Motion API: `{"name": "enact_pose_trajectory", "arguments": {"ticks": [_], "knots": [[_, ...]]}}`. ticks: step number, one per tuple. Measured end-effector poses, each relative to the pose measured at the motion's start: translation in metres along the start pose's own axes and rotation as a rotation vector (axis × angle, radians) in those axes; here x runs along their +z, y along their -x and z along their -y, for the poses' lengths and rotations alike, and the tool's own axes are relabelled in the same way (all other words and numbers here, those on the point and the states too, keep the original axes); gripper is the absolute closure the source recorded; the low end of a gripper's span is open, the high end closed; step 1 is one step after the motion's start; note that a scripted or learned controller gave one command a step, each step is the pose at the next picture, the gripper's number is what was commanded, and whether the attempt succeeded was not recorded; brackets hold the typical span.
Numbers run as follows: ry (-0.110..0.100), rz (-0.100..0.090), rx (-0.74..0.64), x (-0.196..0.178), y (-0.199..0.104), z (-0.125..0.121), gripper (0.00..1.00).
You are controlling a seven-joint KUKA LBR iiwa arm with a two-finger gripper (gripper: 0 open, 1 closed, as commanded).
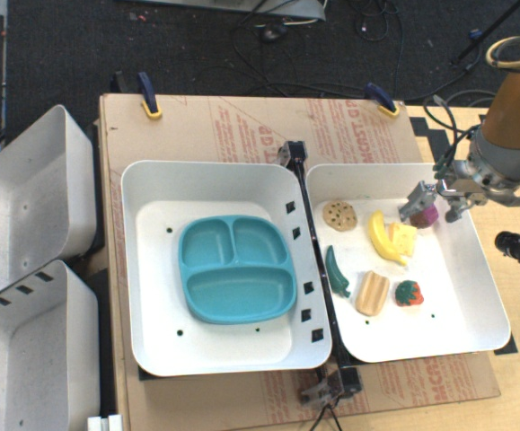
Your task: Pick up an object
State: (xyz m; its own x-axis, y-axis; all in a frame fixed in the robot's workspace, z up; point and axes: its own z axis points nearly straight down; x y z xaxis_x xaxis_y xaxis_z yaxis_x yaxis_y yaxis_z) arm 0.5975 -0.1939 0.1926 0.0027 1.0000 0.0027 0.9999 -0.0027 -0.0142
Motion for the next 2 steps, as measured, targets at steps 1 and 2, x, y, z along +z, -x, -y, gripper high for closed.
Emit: {"name": "enact_pose_trajectory", "arguments": {"ticks": [1,2], "knots": [[0.014,0.003,-0.004,-0.009,-0.001,-0.003,0.00],[0.012,0.003,-0.006,0.044,0.001,-0.014,0.00]]}}
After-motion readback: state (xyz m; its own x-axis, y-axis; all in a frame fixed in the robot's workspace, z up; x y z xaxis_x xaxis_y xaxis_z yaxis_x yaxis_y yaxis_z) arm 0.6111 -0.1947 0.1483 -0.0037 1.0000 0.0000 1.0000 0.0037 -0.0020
